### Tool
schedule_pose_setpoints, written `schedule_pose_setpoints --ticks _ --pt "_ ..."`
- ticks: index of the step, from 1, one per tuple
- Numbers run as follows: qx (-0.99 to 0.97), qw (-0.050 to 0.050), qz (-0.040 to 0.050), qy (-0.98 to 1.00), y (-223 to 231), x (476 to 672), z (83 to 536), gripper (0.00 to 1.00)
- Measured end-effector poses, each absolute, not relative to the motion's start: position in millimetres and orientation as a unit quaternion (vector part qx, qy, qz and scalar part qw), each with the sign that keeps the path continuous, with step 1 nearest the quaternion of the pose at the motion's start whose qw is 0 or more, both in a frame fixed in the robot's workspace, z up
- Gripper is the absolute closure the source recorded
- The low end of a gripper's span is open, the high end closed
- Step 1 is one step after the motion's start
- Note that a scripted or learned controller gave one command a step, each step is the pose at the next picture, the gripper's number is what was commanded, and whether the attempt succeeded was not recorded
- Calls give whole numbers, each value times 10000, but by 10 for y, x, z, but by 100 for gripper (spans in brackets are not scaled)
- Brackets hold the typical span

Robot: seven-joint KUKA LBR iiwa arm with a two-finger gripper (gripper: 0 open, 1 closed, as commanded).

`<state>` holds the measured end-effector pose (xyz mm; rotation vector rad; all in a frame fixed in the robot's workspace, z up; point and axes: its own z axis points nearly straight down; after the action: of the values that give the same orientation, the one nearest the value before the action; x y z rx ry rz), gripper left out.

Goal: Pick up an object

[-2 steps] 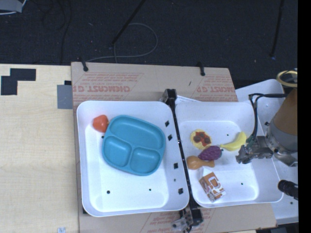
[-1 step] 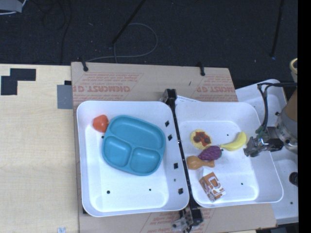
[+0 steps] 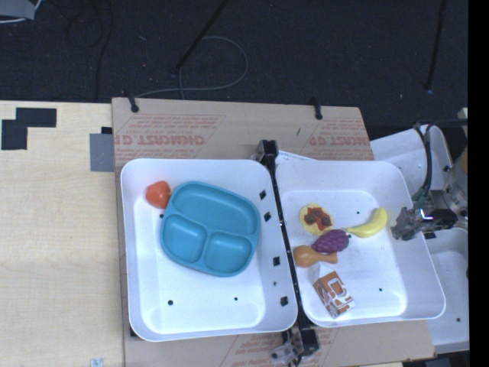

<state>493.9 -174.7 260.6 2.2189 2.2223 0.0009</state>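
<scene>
At the right bin's (image 3: 386, 176) right edge we see the gripper (image 3: 405, 225), its grip unclear, near the banana (image 3: 370, 224). An orange-and-white carton (image 3: 334, 293), print unreadable, lies near the front edge. The cardboard (image 3: 168, 131) reads "GEMCHOZT G.P".

Blue tray (image 3: 209, 228), yellow banana (image 3: 370, 224)

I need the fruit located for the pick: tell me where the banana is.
The banana lies in the right bin, near its right wall, just right of the purple toy and the round yellow toy. The gripper sits just beyond it.
</scene>
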Motion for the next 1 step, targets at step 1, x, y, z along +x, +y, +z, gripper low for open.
schedule_pose_setpoints --ticks 1 --pt "7054 -9 -1 7088 -1230 5249 2546 100"
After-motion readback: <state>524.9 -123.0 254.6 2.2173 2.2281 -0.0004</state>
